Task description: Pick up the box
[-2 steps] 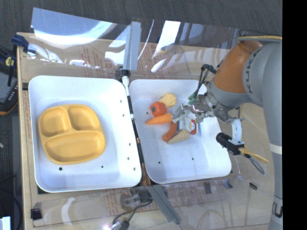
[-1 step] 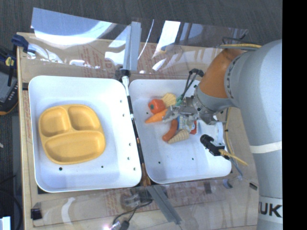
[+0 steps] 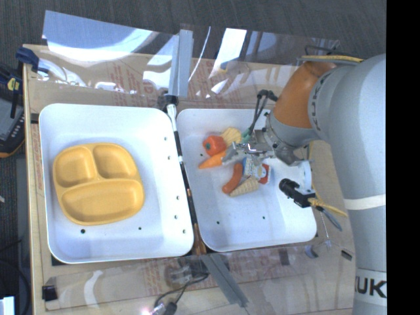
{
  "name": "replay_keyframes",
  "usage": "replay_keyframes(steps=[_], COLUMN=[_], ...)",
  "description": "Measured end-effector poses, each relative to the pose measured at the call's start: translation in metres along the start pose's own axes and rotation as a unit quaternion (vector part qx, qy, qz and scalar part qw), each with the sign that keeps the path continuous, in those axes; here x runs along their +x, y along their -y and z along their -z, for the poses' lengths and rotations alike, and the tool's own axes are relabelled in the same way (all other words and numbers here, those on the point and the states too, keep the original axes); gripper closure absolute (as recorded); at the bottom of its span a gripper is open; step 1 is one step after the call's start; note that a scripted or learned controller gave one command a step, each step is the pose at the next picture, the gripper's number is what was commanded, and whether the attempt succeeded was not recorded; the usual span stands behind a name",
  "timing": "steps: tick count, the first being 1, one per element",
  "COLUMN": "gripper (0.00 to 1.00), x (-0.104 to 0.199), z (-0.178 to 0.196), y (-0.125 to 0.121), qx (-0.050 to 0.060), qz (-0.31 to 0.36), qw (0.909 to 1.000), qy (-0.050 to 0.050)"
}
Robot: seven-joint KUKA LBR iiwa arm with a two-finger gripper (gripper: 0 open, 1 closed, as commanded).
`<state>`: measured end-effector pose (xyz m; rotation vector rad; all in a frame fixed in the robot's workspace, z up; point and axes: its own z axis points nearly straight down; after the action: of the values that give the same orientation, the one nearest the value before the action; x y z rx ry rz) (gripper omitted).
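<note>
Right bin (image 3: 216,231) is cluttered mid-frame; gripper (image 3: 246,151), jaw state unclear, could snag the carrot (image 3: 210,163) instead of the box (image 3: 253,168)

Bright, even overhead light; glare streaks on clear rear panel (image 3: 197,51).

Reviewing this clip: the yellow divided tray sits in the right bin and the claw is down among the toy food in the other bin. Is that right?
Not quite. The camera view shows the yellow divided tray in the left bin, not the right. The claw is down among the toy food in the other, right bin.
</note>
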<state>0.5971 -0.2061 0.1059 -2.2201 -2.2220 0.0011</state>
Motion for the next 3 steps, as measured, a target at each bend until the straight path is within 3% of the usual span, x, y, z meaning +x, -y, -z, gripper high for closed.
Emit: replay_keyframes(steps=[1,2,3], gripper=[0.00,1.00,0.00], x=[-0.002,-0.003,-0.003], z=[-0.007,0.004,0.004], y=[0.015,0.014,0.014], qx=[-0.003,-0.003,-0.003], qz=[0.024,0.026,0.026], qw=[0.9997,0.9997,0.9997], qy=[0.000,0.001,0.002])
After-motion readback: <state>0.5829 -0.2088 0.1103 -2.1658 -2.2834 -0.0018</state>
